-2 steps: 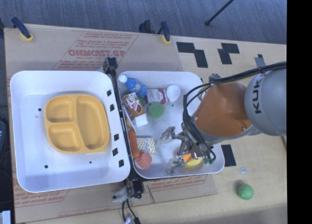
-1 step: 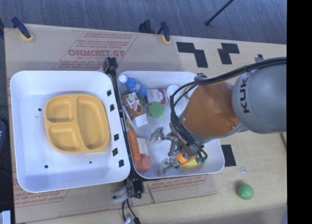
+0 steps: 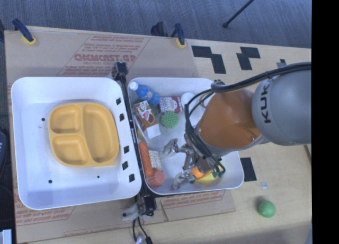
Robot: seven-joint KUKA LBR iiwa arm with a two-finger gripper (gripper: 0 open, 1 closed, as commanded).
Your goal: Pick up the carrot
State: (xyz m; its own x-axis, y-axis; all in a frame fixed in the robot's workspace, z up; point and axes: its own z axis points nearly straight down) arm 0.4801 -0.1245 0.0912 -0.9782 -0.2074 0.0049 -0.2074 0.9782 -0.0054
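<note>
Carrot [image 3: 144,155] lies lengthwise along bin's [image 3: 159,85] left wall.

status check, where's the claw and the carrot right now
Claw open, low in the right bin, nothing between its fingers. Carrot lying by the bin's left wall, untouched. Small packet sits between claw and carrot.

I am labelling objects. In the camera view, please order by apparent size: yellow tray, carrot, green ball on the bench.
1. yellow tray
2. carrot
3. green ball
The ranking looks clear.
</note>
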